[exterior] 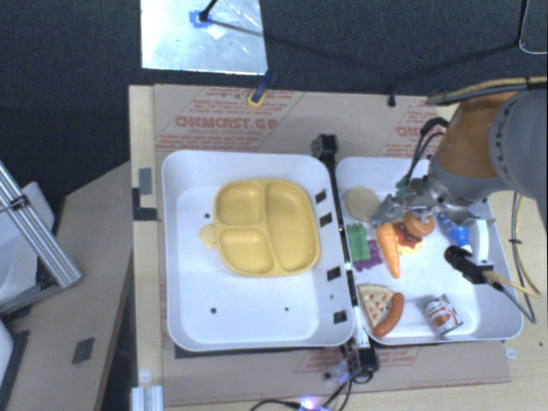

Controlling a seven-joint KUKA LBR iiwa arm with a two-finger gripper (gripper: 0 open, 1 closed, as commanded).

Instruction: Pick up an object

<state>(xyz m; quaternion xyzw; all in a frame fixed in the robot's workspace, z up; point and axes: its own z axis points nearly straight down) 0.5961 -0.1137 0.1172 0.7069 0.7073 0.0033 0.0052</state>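
Bright, even overhead light. The white bins [257, 332] look slightly washed out, with soft short shadows. Glare on the metal plate [171, 32]. Slightly soft focus throughout.

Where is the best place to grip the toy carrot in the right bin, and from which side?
Grip the carrot across its thicker orange upper half, coming from above. It lies flat, tapering toward the near edge of the right bin, so the narrow tip probably gives less hold. The gripper is already beside its top.
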